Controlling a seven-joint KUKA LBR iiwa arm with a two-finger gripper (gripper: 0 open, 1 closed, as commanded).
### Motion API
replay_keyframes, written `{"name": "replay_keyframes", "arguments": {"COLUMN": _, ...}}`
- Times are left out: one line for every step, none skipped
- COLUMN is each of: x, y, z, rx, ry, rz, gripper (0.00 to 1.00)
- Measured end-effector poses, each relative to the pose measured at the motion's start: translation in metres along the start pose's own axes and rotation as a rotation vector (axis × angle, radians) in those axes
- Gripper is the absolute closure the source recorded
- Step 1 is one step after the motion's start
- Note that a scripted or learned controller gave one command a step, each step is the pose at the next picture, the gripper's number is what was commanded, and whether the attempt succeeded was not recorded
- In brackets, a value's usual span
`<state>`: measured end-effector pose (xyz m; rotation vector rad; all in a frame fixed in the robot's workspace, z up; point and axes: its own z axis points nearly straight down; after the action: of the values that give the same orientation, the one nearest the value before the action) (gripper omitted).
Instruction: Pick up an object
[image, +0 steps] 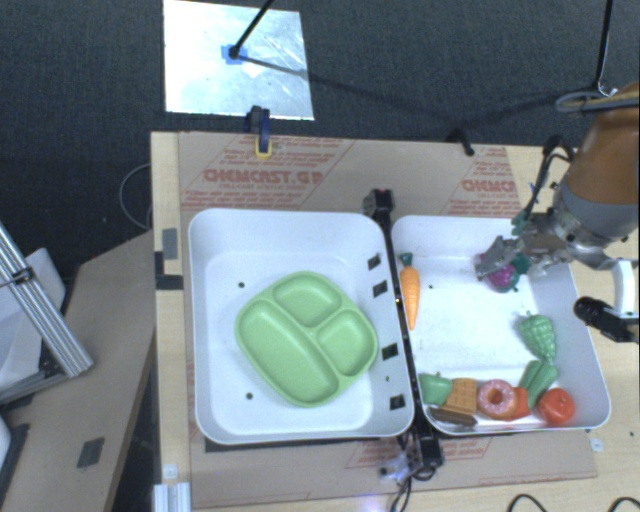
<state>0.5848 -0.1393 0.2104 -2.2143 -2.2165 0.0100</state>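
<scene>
The arm enters from the right edge of the frame, its orange band high at the upper right, and its gripper hangs over the upper right part of the right bin. A small purple object, round with a touch of green on it, sits right at the grey fingers. The fingers look drawn in close around its upper part, though the view is too small and blurred to tell whether they truly clamp it or only touch it.

The other things in the right bin lie apart from the gripper. An orange carrot lies along the bin's left wall, near the divider. A green leafy vegetable lies at the right, below the gripper. Along the bottom edge, left to right, sit a green piece, a tan cracker-like block, a pink-frosted doughnut and a red tomato, packed close together.

The left bin holds a pale green divided plate with three compartments, lying flat at its middle. Both bins rest on a brown board on the desk.
</scene>
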Motion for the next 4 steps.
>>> {"name": "replay_keyframes", "arguments": {"x": 0.0, "y": 0.003, "z": -0.007, "rx": -0.012, "ry": -0.002, "rz": -0.002, "gripper": 0.0}}
{"name": "replay_keyframes", "arguments": {"x": 0.004, "y": 0.007, "z": 0.044, "rx": -0.009, "ry": -0.001, "rz": -0.001, "gripper": 0.0}}
{"name": "replay_keyframes", "arguments": {"x": 0.005, "y": 0.009, "z": 0.086, "rx": -0.009, "ry": -0.001, "rz": 0.0, "gripper": 0.0}}
{"name": "replay_keyframes", "arguments": {"x": 0.006, "y": 0.009, "z": 0.128, "rx": -0.009, "ry": -0.001, "rz": 0.0, "gripper": 0.0}}
